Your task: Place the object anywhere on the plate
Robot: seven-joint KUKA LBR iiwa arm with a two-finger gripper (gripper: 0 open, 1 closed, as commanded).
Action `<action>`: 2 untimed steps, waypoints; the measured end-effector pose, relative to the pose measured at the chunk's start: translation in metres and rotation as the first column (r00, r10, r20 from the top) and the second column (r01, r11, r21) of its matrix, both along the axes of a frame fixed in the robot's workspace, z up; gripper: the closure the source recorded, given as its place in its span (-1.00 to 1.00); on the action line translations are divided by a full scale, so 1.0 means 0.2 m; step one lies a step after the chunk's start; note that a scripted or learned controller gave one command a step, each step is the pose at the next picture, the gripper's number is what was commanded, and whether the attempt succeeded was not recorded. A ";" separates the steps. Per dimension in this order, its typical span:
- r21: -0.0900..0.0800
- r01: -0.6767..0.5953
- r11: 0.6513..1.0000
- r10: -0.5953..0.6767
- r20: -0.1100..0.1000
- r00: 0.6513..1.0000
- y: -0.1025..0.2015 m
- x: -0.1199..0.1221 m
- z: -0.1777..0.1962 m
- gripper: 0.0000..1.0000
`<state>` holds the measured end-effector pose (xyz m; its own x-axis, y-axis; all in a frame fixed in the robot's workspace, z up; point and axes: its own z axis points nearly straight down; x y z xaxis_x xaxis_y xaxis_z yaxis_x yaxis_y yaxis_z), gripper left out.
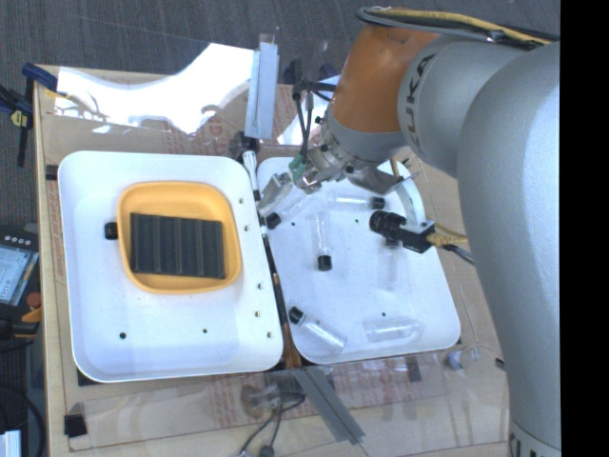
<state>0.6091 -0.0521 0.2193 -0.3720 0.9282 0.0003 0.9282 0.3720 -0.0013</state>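
Camera view shows two white bins side by side on the bench. In the left bin (pixel 86 341) there is a yellow plate (pixel 176 196) with rounded corners. A dark ridged block (pixel 181 244) lies flat on the plate and covers most of its middle and lower part. A small black piece (pixel 111 229) sits just at the left edge of the plate.

The grey arm (pixel 476 122) reaches in from the right and hangs over the upper part of the right bin (pixel 433 298). The gripper (pixel 290 184) is low over the upper left corner of this bin, close to the wall between the two bins and well apart from the block. From this angle it is not possible to tell how far the gripper is open, or if it has hold of anything.

In the right bin, a small black part (pixel 324 262) lies near the middle. Another black part (pixel 295 314) lies near the lower left corner, with a clear tube (pixel 322 332) just beside it. A clear flat item (pixel 390 330) lies near the lower edge.
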 end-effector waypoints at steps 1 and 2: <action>0.001 -0.431 0.902 0.431 0.000 0.902 0.07 0.12 -0.14 -1.00; -0.001 -0.473 0.881 0.473 0.003 0.881 -0.13 0.18 -0.07 -1.00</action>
